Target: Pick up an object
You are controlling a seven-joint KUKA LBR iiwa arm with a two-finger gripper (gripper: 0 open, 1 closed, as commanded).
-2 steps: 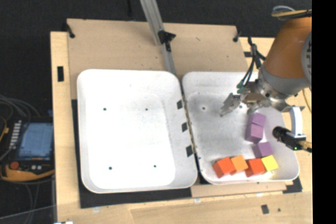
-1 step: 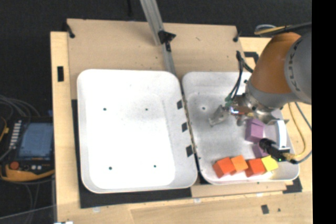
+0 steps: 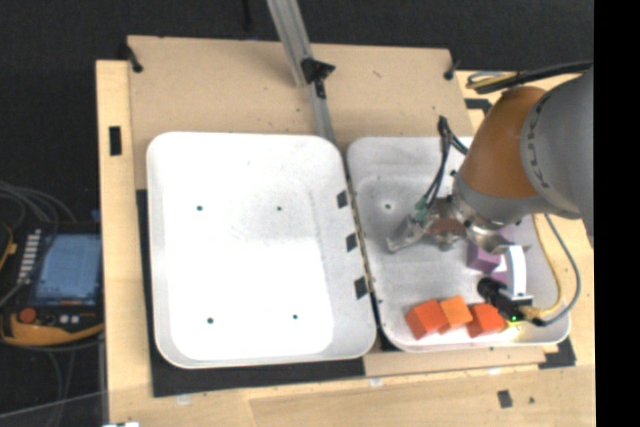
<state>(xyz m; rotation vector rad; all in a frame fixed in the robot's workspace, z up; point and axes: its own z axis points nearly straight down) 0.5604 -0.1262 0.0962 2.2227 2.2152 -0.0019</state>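
claw [image 3: 405,237]: low in right bin [image 3: 385,170], grip state unreadable | purple object [image 3: 487,258] just right | orange blocks [image 3: 452,315] below-right, apart

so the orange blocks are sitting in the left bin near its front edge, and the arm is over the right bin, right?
Not quite. The camera view shows the orange blocks in the right bin, near its front edge, not the left bin. The arm is indeed over the right bin.
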